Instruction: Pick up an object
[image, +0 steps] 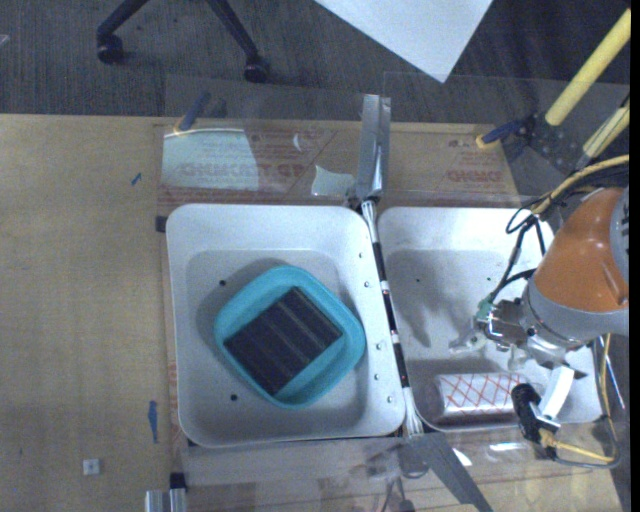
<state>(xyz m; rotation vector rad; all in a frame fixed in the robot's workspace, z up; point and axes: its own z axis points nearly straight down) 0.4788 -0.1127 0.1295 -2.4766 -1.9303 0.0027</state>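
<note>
Guessing the flat checkered packet (478, 392) by the right bin's (440, 235) near edge is light and bendy, so pinch across its short sides; gripper (484, 330) hovers nearby, grip state unclear.

My gripper (478, 338) hangs low in the right bin (430, 240). A red-checked packet (478, 392) lies just below my fingertips, and a teal container (290, 335) sits far left of them in the left bin (200, 240).

Two white bins (190, 240) sit side by side. One teal container (345, 335) lies in the left bin; one red-checked packet (475, 392) lies in the right.
</note>
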